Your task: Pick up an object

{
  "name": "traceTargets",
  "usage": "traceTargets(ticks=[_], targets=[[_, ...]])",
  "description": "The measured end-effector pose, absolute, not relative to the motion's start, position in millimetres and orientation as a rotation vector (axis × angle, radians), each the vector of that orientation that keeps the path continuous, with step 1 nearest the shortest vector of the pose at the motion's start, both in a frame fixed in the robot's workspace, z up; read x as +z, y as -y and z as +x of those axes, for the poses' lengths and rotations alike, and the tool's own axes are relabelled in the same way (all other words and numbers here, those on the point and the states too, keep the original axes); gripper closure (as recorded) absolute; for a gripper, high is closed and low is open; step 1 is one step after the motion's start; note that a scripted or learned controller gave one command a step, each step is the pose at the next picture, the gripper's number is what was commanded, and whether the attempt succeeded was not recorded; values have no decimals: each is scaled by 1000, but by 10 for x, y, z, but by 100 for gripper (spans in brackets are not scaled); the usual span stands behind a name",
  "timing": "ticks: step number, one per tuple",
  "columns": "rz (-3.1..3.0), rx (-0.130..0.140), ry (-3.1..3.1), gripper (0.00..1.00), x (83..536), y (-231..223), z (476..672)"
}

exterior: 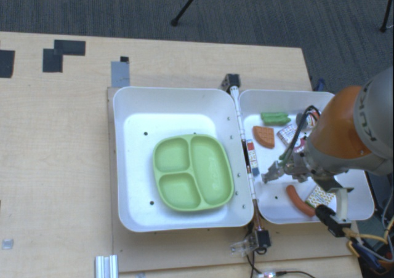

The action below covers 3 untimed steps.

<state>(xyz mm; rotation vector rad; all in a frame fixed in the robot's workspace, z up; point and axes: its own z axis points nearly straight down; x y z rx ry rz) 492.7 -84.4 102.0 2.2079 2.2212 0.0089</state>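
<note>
Tool low in right white bin, fingers' state can't tell. Orange-red sausage near bin's front edge, beside tool.

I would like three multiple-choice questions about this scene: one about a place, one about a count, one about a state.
1. In which bin does the green plate lie?
A. left bin
B. right bin
C. on the bench

2. How many compartments does the plate have?
A. two
B. three
C. four

3. What do the compartments hold?
A. nothing
B. a sausage
C. a carrot piece

Key: 1 A, it lies inside the left bin. 2 B, the ridges mark three sections. 3 A, the sausage and orange carrot piece lie in the right bin.
</note>
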Motion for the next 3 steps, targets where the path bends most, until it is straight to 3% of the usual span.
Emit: traceTargets(ticks=[1, 2, 3], targets=[[2206, 10, -2225, 100, 1100, 835, 4939], [2206, 10, -2225, 0, 1099, 835, 4938], [2202, 11, -2230, 100, 1177, 825, 4951]])
